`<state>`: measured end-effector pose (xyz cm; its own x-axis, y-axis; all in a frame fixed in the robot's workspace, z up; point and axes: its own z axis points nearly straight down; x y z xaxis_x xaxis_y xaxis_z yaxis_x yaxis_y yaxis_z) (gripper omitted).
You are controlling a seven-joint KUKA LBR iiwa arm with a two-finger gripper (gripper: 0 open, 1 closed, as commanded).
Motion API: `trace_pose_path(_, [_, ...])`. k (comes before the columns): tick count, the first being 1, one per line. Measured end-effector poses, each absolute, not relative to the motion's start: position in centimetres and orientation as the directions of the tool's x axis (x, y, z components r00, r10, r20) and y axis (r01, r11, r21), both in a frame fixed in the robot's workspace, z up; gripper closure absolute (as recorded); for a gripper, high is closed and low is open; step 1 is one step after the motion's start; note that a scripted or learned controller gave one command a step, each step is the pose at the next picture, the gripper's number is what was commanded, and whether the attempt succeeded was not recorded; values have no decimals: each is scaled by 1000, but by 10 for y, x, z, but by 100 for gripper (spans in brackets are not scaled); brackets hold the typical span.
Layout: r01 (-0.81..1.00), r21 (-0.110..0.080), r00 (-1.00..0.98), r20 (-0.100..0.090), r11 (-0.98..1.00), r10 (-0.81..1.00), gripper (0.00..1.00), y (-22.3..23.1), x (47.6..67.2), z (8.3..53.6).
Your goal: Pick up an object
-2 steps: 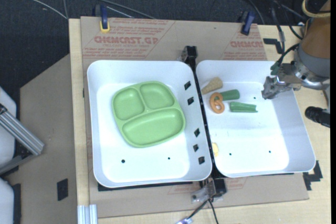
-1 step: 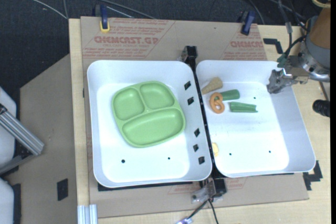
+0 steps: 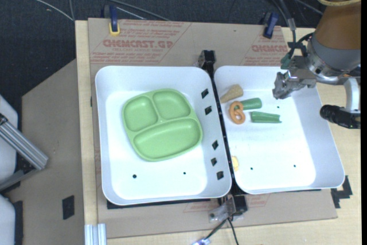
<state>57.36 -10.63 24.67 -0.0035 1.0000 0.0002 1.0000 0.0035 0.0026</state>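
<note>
Gripper (image 3: 281, 90) above right bin (image 3: 321, 140); finger state indeterminate. Advise centring over green piece (image 3: 265, 117) before descending.

Bright even overhead light, mild glare on white bins (image 3: 114, 123), soft shadows, slightly soft focus

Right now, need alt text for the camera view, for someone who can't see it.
A grey-and-orange robot arm's gripper hovers over the right white bin, above a small cluster: tan piece, orange ring and two green pieces. The left white bin holds a green divided plate.
</note>
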Motion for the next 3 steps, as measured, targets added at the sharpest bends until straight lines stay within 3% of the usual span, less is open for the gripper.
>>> trace_pose_path(1, [1000, 0, -6, 2, 6, 1000, 100, -43, 580, 245])
trace_pose_path(3, [1000, -3, -5, 2, 5, 1000, 100, 62, 572, 225])
